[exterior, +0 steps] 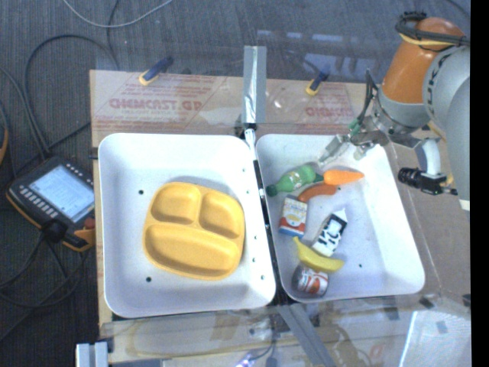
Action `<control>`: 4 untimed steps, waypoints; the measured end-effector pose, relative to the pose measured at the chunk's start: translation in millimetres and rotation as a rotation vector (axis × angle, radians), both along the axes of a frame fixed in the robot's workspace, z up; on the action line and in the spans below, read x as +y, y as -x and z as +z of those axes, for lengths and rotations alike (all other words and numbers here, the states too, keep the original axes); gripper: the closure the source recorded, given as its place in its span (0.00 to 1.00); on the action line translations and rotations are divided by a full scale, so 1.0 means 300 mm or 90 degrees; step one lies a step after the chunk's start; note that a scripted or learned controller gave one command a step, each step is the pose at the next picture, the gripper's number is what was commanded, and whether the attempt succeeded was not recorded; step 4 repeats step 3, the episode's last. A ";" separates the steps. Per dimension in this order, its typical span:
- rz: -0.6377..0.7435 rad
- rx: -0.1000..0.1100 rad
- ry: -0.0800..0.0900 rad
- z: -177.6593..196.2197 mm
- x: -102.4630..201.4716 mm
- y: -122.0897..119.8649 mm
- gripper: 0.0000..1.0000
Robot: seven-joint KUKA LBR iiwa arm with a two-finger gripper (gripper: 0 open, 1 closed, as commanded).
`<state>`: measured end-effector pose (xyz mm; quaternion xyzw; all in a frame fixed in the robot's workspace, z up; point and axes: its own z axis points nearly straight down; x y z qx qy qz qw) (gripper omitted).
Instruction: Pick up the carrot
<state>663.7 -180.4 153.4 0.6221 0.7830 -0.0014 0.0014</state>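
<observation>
Gripper (341, 145) hangs just above carrot (343, 177) in right bin (397, 235), jaws spread, pinching nothing, not touching carrot. Green bottle (295, 179) just left of carrot.

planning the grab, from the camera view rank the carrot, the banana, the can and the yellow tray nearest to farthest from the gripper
From the gripper, at the right bin's upper edge:
1. carrot, just below it in the right bin.
2. banana, lower in that bin.
3. can, at the bin's bottom edge, just under the banana.
4. yellow tray, across in the left bin.
</observation>
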 end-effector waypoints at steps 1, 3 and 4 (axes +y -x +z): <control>-0.037 0.000 -0.001 -0.172 0.006 0.076 0.00; -0.179 0.001 -0.003 0.142 0.194 0.374 1.00; -0.179 0.001 -0.003 0.142 0.194 0.374 1.00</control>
